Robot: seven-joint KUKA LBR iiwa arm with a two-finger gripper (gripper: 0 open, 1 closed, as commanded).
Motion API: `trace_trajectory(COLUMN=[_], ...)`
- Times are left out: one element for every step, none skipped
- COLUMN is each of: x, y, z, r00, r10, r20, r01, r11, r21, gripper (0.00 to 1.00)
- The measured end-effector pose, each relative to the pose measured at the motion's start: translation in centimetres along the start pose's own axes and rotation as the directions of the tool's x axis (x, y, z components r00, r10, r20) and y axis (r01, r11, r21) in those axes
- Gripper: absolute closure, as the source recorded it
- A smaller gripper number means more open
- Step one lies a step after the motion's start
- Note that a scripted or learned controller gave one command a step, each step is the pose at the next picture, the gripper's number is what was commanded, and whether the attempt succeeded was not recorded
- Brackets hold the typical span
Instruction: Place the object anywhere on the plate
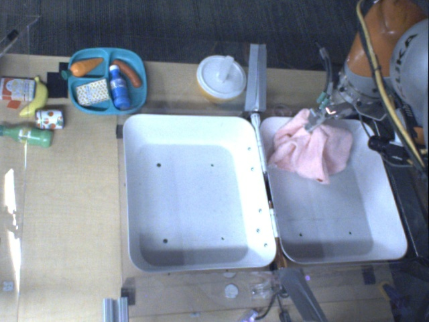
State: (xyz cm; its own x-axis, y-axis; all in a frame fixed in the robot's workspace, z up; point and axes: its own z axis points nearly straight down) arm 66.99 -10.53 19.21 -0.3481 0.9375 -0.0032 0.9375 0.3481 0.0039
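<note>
A crumpled pink cloth lies in the upper left part of the right bin. My gripper is low over the cloth's upper edge and meets a raised fold there. The arm comes in from the upper right, its orange band above the wrist. A teal divided plate sits on the bench at the upper left, beyond the left bin. It carries toy food and a small blue bottle.
A white lidded cup stands behind the bins near the divider. At the far left of the bench lie a banana, a small can and a green bottle. Black cables hang beside the arm at the right.
</note>
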Motion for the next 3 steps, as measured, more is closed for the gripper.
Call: trace_trajectory(x=[0.1, 6.0, 10.8], y=[0.2, 0.7, 2.2], z=[-3.4, -4.1, -4.7], r00=[1.000, 0.917, 0.689], r10=[-0.007, -0.398, -0.724], r20=[0.000, -0.002, 0.000], r01=[0.007, 0.398, 0.724], r11=[1.000, 0.917, 0.689], r21=[-0.001, -0.001, -0.003], gripper=[1.00, 1.00, 1.00])
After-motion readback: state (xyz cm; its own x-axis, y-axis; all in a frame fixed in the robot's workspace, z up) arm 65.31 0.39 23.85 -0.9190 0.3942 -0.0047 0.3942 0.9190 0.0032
